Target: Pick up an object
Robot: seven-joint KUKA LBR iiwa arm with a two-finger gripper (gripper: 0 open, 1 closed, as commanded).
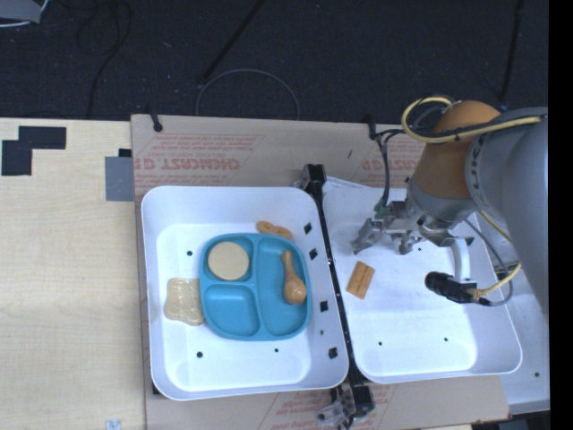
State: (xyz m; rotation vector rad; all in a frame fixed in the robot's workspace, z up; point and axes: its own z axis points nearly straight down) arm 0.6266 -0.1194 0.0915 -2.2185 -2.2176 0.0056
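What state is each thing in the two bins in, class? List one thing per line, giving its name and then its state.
Blue tray: flat in the left bin.
Round tan piece: lying in a tray compartment.
Drumstick-shaped piece: lying in the tray's right compartment.
Pale slice: flat, beside the tray's left edge.
Orange block: lying loose in the right bin.
Gripper: low over the right bin, holding nothing visible.

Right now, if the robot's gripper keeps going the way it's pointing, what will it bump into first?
The gripper points down toward the floor of the right bin, so probably bare bin floor. The orange block lies just beside that line, though depth is hard to judge.
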